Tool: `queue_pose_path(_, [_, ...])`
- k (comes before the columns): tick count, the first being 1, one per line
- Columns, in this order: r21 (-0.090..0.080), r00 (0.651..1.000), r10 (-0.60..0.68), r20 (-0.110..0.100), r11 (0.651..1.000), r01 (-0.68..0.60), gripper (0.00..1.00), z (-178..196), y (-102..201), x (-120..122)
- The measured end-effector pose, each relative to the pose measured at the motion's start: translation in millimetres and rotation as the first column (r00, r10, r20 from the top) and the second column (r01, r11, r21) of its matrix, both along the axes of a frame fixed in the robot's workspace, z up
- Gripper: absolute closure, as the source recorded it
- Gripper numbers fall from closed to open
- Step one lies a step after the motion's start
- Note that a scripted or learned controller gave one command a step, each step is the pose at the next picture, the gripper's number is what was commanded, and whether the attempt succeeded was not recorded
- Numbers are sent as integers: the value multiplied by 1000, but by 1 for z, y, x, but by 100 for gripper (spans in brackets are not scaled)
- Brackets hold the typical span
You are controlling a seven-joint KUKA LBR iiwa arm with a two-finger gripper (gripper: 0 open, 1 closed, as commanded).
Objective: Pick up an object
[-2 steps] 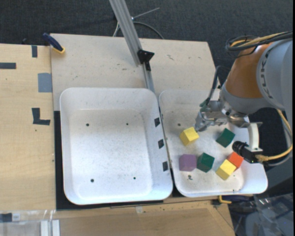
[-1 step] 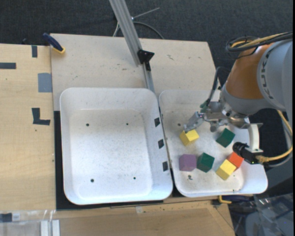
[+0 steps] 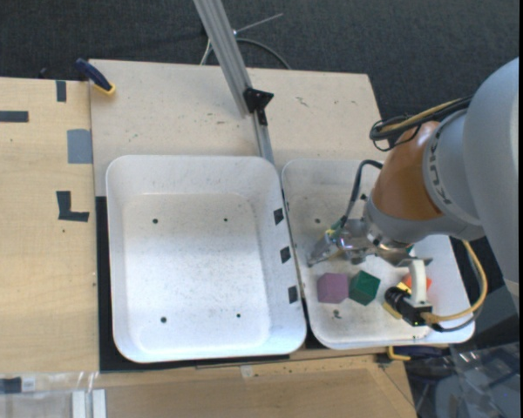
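Starting at the near edge, the right bin [image 3: 366, 344] shows its curved white rim, with a strip of speckled floor between that rim and the two cubes; the purple cube [image 3: 331, 287] sits on the floor towards the bin's left wall, a dull mauve block with soft edges, its top face towards the camera; the green cube [image 3: 364, 287] lies just beside it on the right, darker, turned so a corner points near; whether the two touch cannot be told. Just beyond them the gripper [image 3: 334, 246] hangs over the middle of the same bin, close above the floor; whether it is released or clenched cannot be told, and neither cube is in its grasp. The arm [image 3: 418, 181] covers the bin's right half, so free floor lies mainly to the far left of the gripper. To the left, the left bin [image 3: 113, 233] offers a wide white floor, its right wall pressed against the right bin's. Farther off, a metal bar [image 3: 222, 42] slants across the pale bench [image 3: 174, 103] to the bins' far edge.
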State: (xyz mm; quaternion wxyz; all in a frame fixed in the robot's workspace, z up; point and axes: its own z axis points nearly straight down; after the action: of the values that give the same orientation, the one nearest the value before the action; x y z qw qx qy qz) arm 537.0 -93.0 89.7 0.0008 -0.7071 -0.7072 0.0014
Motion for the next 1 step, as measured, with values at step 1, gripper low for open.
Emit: queue_pose_path(1, [2, 1000, 7, 10, 1000, -7, 0, 107, 59, 14])
